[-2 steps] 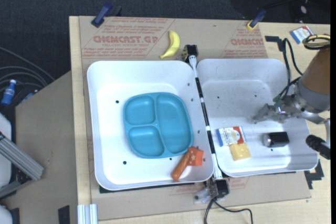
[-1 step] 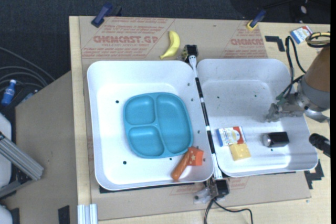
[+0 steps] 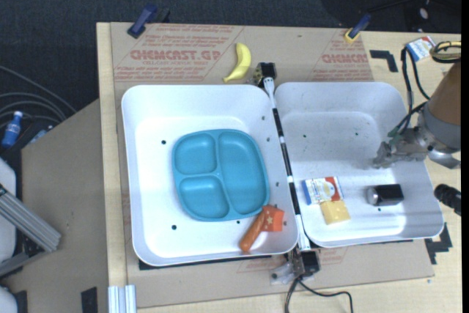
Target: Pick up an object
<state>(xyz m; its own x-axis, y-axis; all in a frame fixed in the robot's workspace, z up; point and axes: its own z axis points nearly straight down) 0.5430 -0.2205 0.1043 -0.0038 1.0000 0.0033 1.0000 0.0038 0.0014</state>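
White plastic bins sit side by side on the desk [image 3: 183,48]. In the right bin [image 3: 344,102] lie a black cylinder [image 3: 385,195], a small carton [image 3: 322,190] and a yellow block [image 3: 335,212], loose for picking. The hand [image 3: 390,155] hovers above the cylinder; its opening is impossible to judge.

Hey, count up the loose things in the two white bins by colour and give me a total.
Blue: 1, the divided plate in the left bin
Orange: 1, the carrot-like toy in the left bin
White with blue and red print: 1, the small packet in the right bin
Yellow: 1, the block
Black: 1, the cylinder
Total: 5
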